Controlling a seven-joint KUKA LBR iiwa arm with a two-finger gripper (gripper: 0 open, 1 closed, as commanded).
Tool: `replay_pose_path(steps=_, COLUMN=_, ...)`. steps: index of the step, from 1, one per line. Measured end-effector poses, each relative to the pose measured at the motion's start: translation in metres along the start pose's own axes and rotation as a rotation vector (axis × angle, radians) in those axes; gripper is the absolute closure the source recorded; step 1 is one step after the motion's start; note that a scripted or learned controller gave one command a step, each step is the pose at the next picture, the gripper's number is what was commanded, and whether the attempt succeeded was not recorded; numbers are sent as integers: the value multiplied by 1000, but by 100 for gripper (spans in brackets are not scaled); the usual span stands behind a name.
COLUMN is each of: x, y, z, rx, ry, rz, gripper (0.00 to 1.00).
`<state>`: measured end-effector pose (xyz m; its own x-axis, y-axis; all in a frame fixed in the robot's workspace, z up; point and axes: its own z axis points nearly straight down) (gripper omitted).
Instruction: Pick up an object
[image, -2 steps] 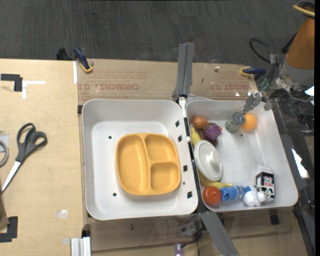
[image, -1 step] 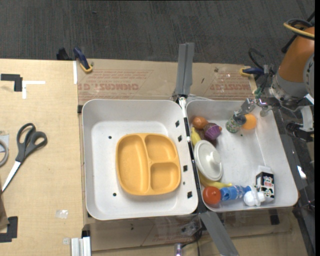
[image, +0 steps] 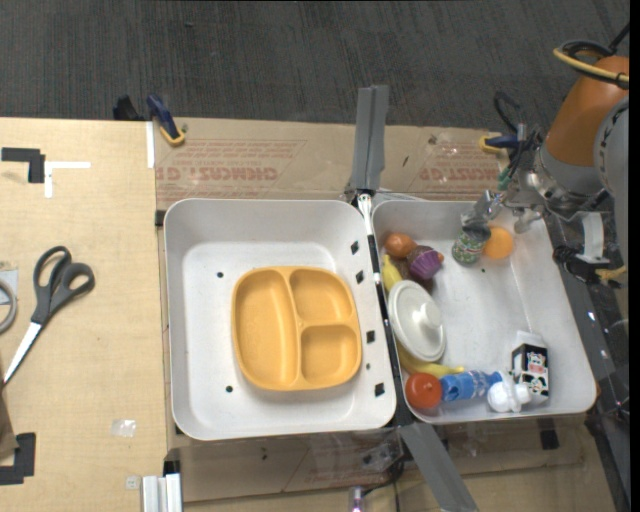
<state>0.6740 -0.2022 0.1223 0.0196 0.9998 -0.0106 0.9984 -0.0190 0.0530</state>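
My gripper (image: 488, 212) hangs over the far end of the right bin (image: 560, 330), reaching in from the right. Just below and left of it is a small grey-green can (image: 467, 246), with an orange ball (image: 498, 243) beside it. I cannot tell whether the gripper touches the can. Along the bin's left side lie a brown-orange fruit (image: 400, 243), a purple object (image: 426, 263), a yellow banana (image: 389, 272) and a white bowl (image: 418, 320). At the near end are a red fruit (image: 423, 392), a blue bottle (image: 472, 385) with a white cap, and a black-and-white carton (image: 530, 368).
The left bin (image: 190, 300) holds a yellow divided plate (image: 297, 327). Scissors (image: 48, 292) lie on the wooden bench at far left. A grey divider bar (image: 370, 140) runs up between the bins. Bare floor shows in the middle of the right bin.
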Motion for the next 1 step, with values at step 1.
replay_pose_path(steps=1, x=-5, y=1, z=0, rx=5, ry=8, rz=-23, gripper=0)
